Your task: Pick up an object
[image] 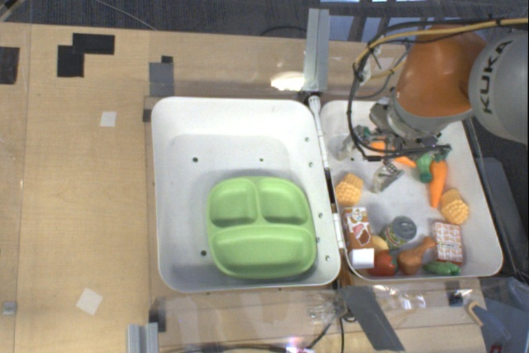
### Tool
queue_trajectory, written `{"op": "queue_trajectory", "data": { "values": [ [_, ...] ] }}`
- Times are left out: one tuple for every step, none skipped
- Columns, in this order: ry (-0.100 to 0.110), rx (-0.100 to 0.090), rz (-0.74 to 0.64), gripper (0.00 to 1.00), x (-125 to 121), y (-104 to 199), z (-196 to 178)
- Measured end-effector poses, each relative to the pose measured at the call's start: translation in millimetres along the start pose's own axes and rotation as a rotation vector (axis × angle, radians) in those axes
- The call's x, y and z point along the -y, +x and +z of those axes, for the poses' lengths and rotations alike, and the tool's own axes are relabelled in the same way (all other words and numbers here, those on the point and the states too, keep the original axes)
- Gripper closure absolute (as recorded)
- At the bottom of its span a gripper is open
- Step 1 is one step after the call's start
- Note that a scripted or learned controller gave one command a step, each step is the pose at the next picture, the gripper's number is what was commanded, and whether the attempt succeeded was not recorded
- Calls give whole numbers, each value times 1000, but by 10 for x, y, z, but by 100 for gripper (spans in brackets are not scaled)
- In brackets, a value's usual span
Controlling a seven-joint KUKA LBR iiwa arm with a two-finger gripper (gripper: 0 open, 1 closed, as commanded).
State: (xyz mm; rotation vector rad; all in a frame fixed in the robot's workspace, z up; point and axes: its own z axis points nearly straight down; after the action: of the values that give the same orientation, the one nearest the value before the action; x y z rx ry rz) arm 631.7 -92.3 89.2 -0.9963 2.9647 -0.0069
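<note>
The green tray (pixel 261 227) is looking like smooth matt plastic, the white bins (pixel 178 178) are shining slightly, and the bench (pixel 74 202) is showing pale wood grain.

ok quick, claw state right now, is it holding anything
claw: over the right bin, low near the carrot; open or shut cannot be told, nothing seen held.

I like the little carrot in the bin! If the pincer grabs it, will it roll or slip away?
Probably a bit. The carrot looks smooth and tapered like a plastic toy, so it could slip from the pincer. Its round body may roll if nudged, though the waffle-like piece right beside it might stop it.
</note>
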Motion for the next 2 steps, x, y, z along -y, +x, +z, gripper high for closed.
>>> {"op": "queue_trajectory", "data": {
  "values": [
    [0, -2, -111, 0, 774, 83, -17],
    [7, 10, -110, 100, 779, 32, -171]
  ]
}}
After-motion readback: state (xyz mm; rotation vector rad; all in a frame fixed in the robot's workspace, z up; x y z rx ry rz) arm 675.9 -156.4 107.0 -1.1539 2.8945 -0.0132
